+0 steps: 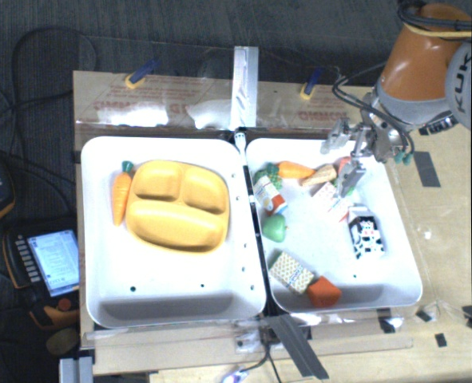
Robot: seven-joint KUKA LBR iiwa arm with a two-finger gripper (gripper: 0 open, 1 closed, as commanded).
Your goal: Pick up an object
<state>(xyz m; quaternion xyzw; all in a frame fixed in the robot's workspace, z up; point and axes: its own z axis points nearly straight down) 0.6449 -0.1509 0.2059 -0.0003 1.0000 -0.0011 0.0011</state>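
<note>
- Left bin (92,214): a yellow compartment tray (178,204) lying flat, with a toy carrot (121,194) just beside its left edge.
- Right bin (403,254): a second carrot (293,169), a small can (268,191), a green piece (275,228), a patterned block (291,271), an orange-red block (324,292) and a black-and-white carton (366,238).
- The pincer (349,178) hangs over the right bin's upper part, near the second carrot; whether it is apart or together cannot be told.
- Worktop (443,214): clamps along the back edge behind the bins.
</note>
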